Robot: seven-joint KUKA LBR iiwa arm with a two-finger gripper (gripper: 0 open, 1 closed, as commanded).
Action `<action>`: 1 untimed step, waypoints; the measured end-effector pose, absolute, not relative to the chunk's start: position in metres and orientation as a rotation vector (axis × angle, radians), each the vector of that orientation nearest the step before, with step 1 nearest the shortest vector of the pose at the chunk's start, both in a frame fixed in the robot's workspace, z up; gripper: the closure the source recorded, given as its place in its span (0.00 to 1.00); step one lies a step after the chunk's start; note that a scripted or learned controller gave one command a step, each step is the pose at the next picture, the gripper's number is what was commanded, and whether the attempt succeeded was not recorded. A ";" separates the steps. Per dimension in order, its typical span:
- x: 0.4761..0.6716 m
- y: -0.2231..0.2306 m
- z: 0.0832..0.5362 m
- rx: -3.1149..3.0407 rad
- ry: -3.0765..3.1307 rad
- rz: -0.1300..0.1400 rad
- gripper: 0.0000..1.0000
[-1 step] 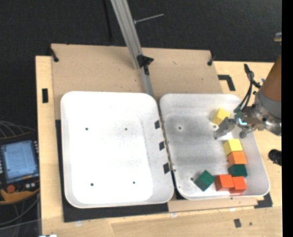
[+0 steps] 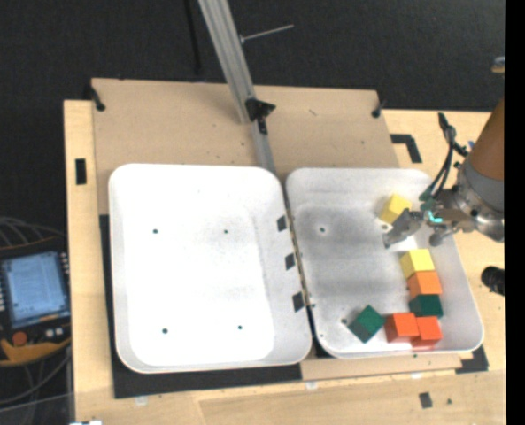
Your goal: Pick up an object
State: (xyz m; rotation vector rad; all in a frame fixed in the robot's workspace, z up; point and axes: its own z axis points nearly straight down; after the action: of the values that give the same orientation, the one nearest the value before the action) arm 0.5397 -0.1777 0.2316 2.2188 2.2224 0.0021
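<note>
The grey KUKA arm with its two-finger gripper (image 2: 413, 227) was pictured over the shallow white right-hand bin (image 2: 342, 264), toward its three o'clock side. The small yellow wooden-looking cube (image 2: 394, 209), at the gripper's eleven o'clock, was judged light, rigid and best taken across opposite flat faces. Whether it was touched could not be told; the wrist was cut off.

Your bench (image 2: 333, 131) is pale wood topped with a tan board, and dark carpet floor (image 2: 85, 25) lies around it. A metal pole (image 2: 231, 51) slants up from the bench's far edge. Left of the bench rests a handheld pendant (image 2: 27, 299) with a lit screen.
</note>
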 end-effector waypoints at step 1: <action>0.536 -0.177 0.169 2.225 2.223 -0.007 0.00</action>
State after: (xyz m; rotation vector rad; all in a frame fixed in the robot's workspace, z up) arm 0.5363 -0.1769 0.1689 2.2245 2.2229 -0.0066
